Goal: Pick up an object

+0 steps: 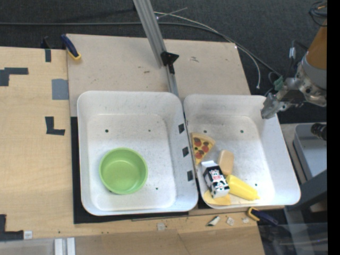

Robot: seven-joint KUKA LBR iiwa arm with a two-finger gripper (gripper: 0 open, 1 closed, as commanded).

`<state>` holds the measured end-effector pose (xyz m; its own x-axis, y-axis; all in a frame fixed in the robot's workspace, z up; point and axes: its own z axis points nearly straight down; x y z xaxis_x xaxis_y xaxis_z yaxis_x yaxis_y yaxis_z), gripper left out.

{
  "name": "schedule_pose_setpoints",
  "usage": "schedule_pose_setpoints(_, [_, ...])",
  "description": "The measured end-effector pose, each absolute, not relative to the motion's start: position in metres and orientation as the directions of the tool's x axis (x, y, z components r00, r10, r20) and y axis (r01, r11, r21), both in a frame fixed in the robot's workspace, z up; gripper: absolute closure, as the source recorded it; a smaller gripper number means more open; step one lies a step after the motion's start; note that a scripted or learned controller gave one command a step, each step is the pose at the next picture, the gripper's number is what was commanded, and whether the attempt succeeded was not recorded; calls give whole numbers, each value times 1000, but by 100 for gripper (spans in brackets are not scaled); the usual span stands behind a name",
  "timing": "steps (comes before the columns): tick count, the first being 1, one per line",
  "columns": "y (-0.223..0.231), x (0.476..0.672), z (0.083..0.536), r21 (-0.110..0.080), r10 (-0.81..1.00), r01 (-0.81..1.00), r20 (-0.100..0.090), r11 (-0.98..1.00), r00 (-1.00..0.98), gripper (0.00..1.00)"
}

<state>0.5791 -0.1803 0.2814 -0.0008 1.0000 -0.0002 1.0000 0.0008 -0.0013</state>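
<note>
The robot's grey claw (269,109) hangs over the far right rim of the right white bin (276,142), and I cannot tell how it is set. The toys it could pick lie near the bin's front left: a pizza slice toy (202,145), a small black and white box (216,179) and a yellow banana-shaped toy (242,188). The round green bowl (123,170) sits alone in the left white bin (90,142), so it looks easiest to reach.

No text, brand or number can be read anywhere on the bench. The small black-and-white carton (216,179) in the right bin (276,158) carries printed markings, but they are too small and blurred to make out.
</note>
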Motion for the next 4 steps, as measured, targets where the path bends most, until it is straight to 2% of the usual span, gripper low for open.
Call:
schedule_pose_setpoints(1, [-180, 579, 281, -1, 1000, 1000, 0, 1, -1, 0])
schedule_pose_setpoints(3, [-193, 578, 152, -11, 1000, 1000, 0, 0, 0, 0])
schedule_pose_setpoints(4, [-197, 572, 104, -8, 1000, 1000, 0, 0, 0, 0])
